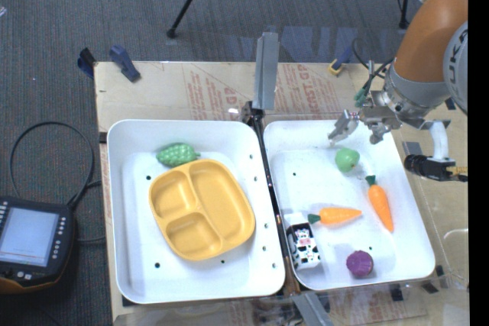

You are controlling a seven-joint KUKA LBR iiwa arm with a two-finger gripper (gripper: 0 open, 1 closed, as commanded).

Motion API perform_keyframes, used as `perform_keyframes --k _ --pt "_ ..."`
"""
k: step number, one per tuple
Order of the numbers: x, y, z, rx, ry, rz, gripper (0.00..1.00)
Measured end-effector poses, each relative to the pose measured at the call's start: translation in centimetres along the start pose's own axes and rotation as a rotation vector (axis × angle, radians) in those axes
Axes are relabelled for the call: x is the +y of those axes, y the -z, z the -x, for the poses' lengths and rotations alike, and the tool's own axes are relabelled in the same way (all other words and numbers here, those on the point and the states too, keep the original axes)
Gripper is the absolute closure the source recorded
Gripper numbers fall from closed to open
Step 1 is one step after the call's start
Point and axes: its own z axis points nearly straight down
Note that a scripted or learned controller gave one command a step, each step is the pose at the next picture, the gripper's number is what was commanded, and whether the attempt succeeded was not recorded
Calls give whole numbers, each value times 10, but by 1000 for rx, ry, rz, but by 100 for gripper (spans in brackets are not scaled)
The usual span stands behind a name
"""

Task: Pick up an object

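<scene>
My gripper [359, 130] hangs over the far side of the right bin [336, 133], its two fingers spread open with nothing between them. Just below it in the view lies a green apple [347, 159]. Further forward in that bin are two toy carrots: one [380, 206] near the right wall and one [337, 216] lying crosswise in the middle. A purple round toy [360, 263] rests at the front, and a small black-and-white carton [304, 246] stands near the front left corner.
The left bin [126, 164] holds a yellow divided plate [201, 208] and a green bumpy toy [176, 155]. A metal post [266, 76] rises between the bins at the back. A pendant [30, 240] lies on the floor at left.
</scene>
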Motion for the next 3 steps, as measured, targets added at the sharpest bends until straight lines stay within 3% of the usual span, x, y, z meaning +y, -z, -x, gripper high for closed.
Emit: perform_keyframes --k 1,2,3 --pt "1 9 -1 1 2 0 100" --pt "1 9 -1 1 3 -1 0" --pt "-24 135 18 -4 -45 12 0"
